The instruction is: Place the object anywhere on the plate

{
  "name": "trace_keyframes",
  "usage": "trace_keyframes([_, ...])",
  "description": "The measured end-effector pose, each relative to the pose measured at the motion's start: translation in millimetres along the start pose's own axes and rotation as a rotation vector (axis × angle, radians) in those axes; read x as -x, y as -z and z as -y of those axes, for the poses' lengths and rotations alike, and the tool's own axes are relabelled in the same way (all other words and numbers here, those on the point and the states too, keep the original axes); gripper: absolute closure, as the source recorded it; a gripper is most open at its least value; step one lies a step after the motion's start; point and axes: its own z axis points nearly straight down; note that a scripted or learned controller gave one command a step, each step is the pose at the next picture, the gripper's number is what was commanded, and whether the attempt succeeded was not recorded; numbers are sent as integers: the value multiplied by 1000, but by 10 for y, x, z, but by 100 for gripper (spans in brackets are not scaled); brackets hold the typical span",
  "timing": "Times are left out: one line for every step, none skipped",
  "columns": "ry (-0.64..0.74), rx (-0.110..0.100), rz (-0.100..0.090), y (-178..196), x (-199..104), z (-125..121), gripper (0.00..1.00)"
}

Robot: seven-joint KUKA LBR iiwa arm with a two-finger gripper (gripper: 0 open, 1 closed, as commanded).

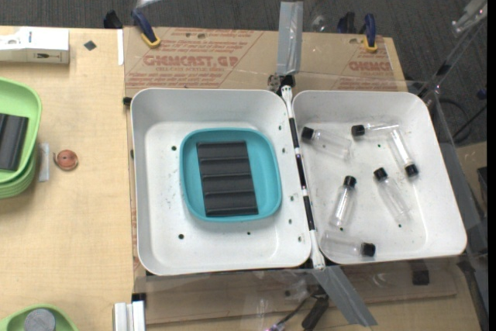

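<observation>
Several clear tubes with black caps (344,200) lie scattered in the right bin (434,167), well apart from the teal plate (267,170) (holding a black ridged insert) in the left bin (155,190). A good pick would take one isolated tube across its middle. The arm's pose and the state of its jaws cannot be told.

Clear glossy tubes (343,201), smooth teal plastic plate (230,174), wooden bench (70,236)
</observation>
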Motion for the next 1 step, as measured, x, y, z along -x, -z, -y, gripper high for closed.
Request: trace_keyframes([0, 0, 0, 0, 0, 0, 0])
